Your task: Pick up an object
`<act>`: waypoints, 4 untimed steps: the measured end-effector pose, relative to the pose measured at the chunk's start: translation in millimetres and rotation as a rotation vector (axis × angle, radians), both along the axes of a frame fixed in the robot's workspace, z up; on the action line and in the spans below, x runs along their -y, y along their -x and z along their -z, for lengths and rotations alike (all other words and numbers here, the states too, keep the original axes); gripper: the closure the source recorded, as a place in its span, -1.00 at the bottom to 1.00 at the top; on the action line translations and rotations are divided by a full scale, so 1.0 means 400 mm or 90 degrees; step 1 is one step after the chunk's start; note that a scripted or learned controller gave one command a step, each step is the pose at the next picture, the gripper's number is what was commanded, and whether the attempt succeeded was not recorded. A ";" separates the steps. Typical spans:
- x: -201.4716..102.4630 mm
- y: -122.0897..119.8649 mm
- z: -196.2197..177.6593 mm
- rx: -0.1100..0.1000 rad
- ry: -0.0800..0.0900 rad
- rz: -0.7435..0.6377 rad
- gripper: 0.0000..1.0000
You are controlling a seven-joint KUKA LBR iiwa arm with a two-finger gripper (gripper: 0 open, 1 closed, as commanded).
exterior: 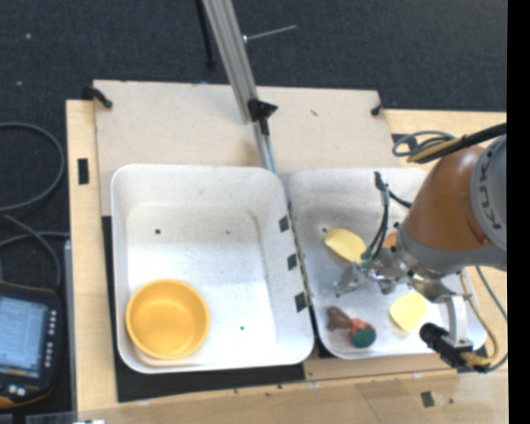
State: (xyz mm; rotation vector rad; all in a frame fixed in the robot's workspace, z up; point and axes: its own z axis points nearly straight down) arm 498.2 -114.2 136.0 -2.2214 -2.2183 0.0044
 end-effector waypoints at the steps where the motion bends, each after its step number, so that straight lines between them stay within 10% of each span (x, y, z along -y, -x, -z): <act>1: 0.001 -0.008 -0.033 0.006 0.000 0.002 1.00; 3: 0.017 -0.007 -0.182 0.004 0.000 -0.001 1.00; 4: -0.113 -0.018 -0.174 0.003 -0.001 -0.005 1.00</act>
